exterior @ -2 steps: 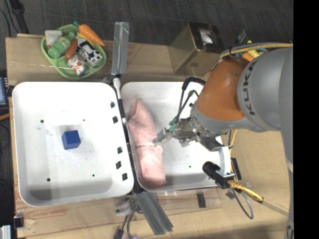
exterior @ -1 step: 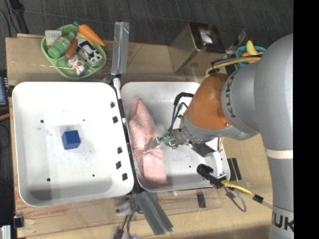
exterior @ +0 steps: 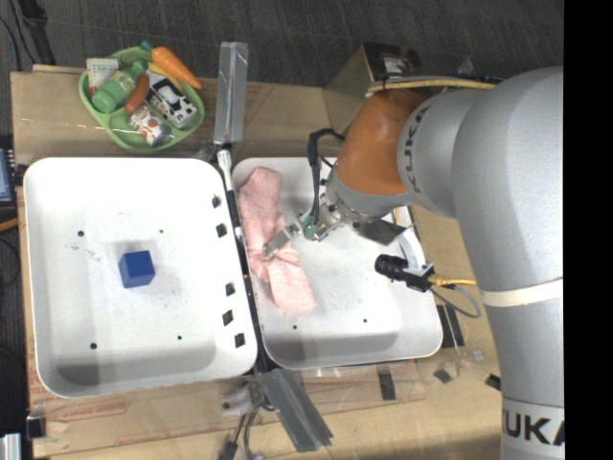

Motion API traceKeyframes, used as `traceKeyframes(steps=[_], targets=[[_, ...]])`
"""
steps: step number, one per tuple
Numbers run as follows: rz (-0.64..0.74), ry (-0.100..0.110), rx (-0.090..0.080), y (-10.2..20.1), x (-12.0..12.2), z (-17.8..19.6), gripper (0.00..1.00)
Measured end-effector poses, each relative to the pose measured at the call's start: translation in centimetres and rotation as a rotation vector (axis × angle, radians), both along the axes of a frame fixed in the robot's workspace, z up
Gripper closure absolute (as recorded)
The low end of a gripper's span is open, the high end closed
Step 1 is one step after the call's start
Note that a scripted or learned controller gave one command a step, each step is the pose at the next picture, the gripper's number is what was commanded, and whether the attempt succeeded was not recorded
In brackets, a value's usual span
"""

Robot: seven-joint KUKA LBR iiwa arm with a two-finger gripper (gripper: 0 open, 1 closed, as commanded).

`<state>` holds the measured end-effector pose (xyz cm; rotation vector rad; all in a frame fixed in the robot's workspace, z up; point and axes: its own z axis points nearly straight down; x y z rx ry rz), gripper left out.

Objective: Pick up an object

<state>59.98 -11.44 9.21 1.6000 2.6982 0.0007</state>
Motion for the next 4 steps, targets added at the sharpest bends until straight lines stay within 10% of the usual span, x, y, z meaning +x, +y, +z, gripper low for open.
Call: traceKeyframes(steps=[2, 3, 4], targets=[[-0.042, -0.002, 0.001, 0.7, -6.1, 0.0, 0.0], [-0.017, 0.001, 0.0, 0.9, -0.3, 0.0, 0.0], [-0.003, 0.001, 0.0, 0.7, -4.4, 0.0, 0.0]])
